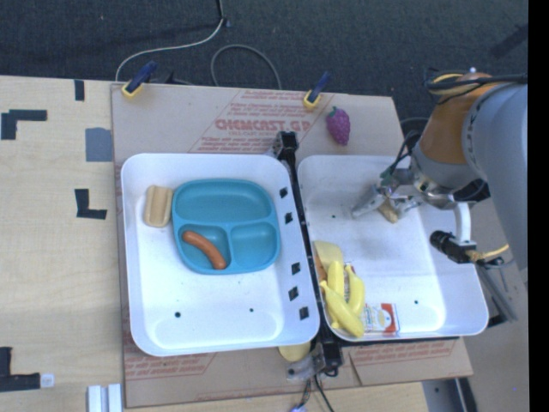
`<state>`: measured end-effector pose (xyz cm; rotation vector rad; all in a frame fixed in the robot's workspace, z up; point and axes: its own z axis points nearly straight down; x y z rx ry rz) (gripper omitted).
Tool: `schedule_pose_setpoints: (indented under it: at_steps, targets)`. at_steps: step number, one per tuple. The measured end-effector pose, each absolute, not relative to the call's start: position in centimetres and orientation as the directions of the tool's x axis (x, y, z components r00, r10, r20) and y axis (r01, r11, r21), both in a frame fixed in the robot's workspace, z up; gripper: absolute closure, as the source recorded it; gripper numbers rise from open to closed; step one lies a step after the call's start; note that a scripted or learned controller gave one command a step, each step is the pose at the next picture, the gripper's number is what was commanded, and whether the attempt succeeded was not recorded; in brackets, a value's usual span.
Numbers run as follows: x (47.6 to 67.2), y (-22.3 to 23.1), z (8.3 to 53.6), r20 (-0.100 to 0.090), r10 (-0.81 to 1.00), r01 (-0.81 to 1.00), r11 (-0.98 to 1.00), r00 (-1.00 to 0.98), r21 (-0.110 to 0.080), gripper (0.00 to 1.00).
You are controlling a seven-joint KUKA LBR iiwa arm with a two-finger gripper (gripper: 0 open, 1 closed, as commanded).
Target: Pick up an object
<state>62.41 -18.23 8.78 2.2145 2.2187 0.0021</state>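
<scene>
My gripper (378,202) is low over the upper part of the right bin (429,269), reaching in from the right. A small tan object (392,214) lies right by the gripper; whether it is held is unclear. At the bin's lower left sits a bunch of yellow bananas (344,296), and beside them a small white and red carton (382,318). The left bin (171,316) holds a teal divided plate (244,204) with a sausage (204,249) in one compartment. A tan slice of bread (156,206) lies left of the plate.
A purple bunch of grapes (338,125) lies on the cardboard behind the right bin. Black clips run along the divide between the bins (293,230). Blue and yellow clamps (137,81) hold the cardboard's back edge. A yellow object (295,350) peeks out under the bins' front edge.
</scene>
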Motion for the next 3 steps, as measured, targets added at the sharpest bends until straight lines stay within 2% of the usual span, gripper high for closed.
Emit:
schedule_pose_setpoints:
  at_steps: [1,2,3]
  targets:
    - [67.1,-16.1,8.6,-0.002,1.000,1.000,0.004,-0.004,0.005,0.00]
    - [67.0,-16.3,9.7,-0.005,1.000,1.000,0.004,-0.004,0.006,1.00]
    - [67.0,-16.3,9.6,-0.005,1.000,1.000,0.003,-0.003,0.005,0.00]
